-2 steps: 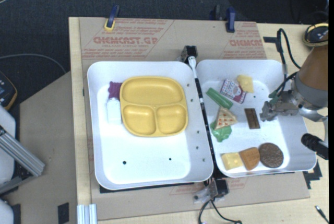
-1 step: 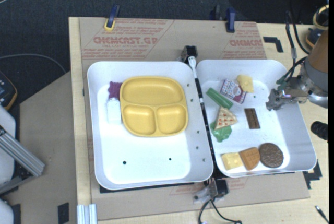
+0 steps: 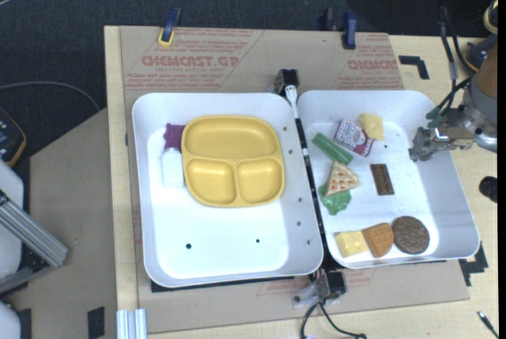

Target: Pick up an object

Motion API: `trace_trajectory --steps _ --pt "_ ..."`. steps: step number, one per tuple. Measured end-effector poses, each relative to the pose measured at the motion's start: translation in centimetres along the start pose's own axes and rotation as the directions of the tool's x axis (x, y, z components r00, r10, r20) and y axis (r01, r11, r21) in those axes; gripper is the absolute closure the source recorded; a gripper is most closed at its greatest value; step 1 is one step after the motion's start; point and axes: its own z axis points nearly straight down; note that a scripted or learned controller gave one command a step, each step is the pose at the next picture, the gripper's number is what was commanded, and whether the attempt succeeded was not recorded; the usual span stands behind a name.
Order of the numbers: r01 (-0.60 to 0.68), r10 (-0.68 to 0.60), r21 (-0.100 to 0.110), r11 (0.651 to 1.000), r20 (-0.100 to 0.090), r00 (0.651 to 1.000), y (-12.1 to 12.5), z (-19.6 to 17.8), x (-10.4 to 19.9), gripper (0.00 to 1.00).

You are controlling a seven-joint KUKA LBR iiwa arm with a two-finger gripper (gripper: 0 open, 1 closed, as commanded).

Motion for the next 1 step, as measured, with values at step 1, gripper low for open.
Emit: trace_trajectory --steps 1 --pt "0.005 -0.005 0.006 1.0 -0.005 1.0 -0.78 -1.04 5.15 1.0"
